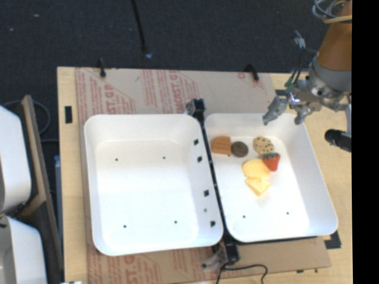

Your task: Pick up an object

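Five small toy foods lay clustered in the right bin (308, 218), toward its upper middle, all of them below and to the left of the gripper (286, 113). The gripper hung over the bin's top edge, its two grey fingers (273, 111) spread apart with nothing between them, and it touched none of the pieces. Nearest to it was a round, pale cookie (263, 144) speckled with dark chips. Just below the cookie sat a small red strawberry (272, 161) with a green cap, and it touched a smooth yellow rounded piece (255, 168). Under that lay a pale yellow wedge (259, 186), flat-faced and angular, just beside the rounded piece. To the left of the cookie rested a dark brown disc (239, 149), and against its left side stood a tan, blocky piece (221, 145) like a slice of toast, close to the divide between the bins. The left bin (98, 158) was a shallow white tray with glossy, rounded walls and a few tiny dark dots on its floor, as had the right one. Both trays sat on a sheet of brown cardboard (142, 93) printed with red lettering, on a light wooden bench (66, 176). The arm (336, 49) showed its orange band above a grey wrist.
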`<state>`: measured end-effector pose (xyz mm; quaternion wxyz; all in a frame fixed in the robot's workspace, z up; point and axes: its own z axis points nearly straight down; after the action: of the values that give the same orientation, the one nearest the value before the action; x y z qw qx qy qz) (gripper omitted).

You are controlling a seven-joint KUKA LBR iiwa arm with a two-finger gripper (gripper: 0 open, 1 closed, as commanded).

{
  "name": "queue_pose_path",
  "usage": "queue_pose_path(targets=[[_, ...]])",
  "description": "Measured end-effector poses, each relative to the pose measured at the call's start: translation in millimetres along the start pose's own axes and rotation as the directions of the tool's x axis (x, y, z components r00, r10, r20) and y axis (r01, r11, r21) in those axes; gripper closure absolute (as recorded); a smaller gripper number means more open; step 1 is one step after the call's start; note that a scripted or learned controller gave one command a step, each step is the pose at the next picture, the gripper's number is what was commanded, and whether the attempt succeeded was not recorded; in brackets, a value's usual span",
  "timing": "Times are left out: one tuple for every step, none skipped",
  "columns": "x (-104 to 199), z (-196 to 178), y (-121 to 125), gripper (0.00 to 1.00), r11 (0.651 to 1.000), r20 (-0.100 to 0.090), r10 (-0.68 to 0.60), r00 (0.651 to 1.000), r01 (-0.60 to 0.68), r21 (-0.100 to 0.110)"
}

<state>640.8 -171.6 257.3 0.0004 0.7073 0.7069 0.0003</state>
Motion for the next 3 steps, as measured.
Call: queue_pose_path(targets=[[-17, 156, -37, 0.0, 1.0, 0.0, 0.001, 1.0, -0.001, 0.0], [-18, 145, -36, 1.0, 1.0, 0.001, 0.003, 1.0, -0.003, -0.002], [-18, 146, -37, 0.0, 1.0, 0.0, 0.003, 1.0, -0.003, -0.001]])
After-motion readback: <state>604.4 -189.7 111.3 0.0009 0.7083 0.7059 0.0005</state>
